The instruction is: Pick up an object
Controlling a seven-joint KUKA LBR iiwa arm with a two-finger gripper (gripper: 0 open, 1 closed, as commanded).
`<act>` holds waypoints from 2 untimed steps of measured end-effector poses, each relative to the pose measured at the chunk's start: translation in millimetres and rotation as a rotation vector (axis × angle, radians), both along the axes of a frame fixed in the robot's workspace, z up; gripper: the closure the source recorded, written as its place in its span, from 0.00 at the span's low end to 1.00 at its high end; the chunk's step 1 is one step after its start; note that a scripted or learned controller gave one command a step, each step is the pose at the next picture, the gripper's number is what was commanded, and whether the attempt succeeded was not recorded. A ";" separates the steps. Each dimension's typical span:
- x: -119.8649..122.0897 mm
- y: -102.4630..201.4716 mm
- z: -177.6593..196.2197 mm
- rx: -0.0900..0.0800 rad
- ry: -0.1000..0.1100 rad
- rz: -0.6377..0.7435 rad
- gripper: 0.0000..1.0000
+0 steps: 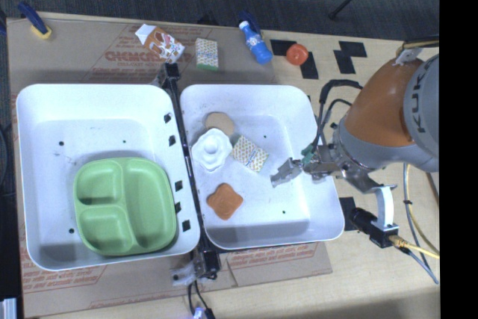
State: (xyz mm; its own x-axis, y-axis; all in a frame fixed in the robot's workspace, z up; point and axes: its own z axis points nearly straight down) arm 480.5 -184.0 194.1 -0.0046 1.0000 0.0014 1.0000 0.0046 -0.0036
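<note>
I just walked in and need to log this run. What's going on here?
A grey-and-orange arm reaches in from the right, its gripper low over the right bin, holding nothing. That bin holds a white cup-like item, a patterned packet, an orange piece and a tan disc. The left bin holds a green divided tray.

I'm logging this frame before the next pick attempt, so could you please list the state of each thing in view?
gripper: over the right bin, holding nothing
green tray: flat in left bin
white cup: in right bin
patterned packet: lying beside the cup
orange cookie: flat on bin floor
blue bottle: on its side, outside bins
</note>
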 end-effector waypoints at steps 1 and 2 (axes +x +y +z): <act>0.0 0.0 0.0 0.000 0.000 0.000 0.00; 0.0 0.0 0.0 0.000 0.000 0.000 0.00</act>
State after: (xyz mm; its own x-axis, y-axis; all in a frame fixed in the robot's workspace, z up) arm 480.5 -184.0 194.2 -0.0047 1.0000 0.0014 1.0000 0.0047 -0.0036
